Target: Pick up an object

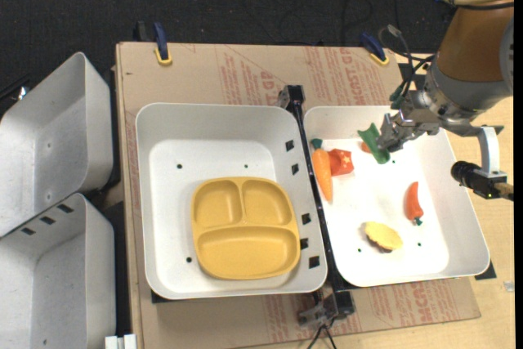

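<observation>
My worktop (221, 69) is a brown board w/ red print, blue clamps (163, 45) at its far edge. Two white bins sit directly on it, touching: left bin (155, 176) & right bin (466, 257).

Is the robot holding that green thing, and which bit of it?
It seems so: the gripper has its fingers at the upper end of the green toy, in the right bin. The grip itself is hard to see.

A yellow divided tray (245, 228) lies in the left bin (155, 200). The surface (245, 69) is brown board held by two clamps (163, 45) at its far edge. Cables (359, 4) trail across the dark floor (73, 4).
</observation>
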Action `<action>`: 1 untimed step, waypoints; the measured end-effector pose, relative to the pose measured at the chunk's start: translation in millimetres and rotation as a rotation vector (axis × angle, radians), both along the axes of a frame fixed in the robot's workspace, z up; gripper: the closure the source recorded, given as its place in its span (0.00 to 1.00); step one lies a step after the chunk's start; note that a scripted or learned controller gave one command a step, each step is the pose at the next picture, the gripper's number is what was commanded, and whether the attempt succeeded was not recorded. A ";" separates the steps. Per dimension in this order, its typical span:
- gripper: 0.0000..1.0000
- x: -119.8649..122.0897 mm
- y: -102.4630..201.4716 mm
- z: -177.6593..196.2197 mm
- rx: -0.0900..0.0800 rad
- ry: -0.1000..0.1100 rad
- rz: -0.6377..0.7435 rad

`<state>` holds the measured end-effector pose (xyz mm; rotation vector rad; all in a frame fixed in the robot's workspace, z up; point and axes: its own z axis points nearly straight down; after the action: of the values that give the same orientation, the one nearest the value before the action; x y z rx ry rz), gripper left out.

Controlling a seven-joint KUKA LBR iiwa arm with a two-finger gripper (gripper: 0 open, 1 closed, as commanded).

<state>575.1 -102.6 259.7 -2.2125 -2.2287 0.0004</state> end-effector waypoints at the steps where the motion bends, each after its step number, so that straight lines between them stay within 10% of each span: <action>1: 1.00 4.1 63.4 -7.6 0.001 -0.001 0.001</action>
<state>579.2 -39.3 252.1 -2.2119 -2.2293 -0.0012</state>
